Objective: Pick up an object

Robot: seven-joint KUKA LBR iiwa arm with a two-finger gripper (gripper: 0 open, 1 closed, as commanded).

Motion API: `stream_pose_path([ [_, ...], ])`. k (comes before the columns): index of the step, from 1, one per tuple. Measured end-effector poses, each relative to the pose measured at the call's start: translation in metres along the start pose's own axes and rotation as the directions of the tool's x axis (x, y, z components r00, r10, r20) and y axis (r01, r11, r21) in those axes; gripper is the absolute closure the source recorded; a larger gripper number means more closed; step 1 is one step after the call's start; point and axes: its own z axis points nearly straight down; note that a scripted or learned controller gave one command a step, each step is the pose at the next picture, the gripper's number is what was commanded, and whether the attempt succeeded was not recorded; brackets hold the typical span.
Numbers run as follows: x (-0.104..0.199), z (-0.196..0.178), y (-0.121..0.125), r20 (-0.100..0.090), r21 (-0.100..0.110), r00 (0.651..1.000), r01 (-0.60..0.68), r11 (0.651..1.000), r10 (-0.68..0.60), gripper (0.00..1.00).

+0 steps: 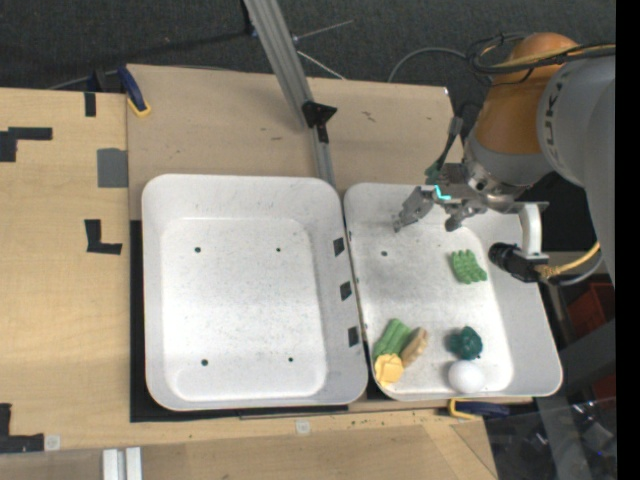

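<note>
My gripper [432,218] hangs over the far end of the right bin [520,313], open, with nothing between its fingers. Below it lies a light green ridged piece [466,266], a little to the right and nearer the front. At the bin's near end sit a green and yellow corn-like toy [397,349], a dark green round object [464,343] and a white ball [465,376]. All of these rest on the bin floor, apart from the gripper.
The left bin [245,288] stands beside the right one, sharing a divider with black clips [345,290]. A slanted metal pole [290,73] rises behind the bins. The arm's grey and orange body [535,98] fills the upper right.
</note>
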Motion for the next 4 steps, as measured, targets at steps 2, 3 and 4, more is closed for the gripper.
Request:
stream_pose_path([
  [2,0.0,0.062,0.003,0.002,0.001,1.0,0.0,1.0,0.0,0.0],
  [3,0.001,0.1,0.003,0.003,-0.004,1.0,0.001,1.0,-0.001,0.0],
  [4,0.002,0.088,0.003,0.002,-0.004,1.0,0.001,1.0,-0.001,1.0],
])
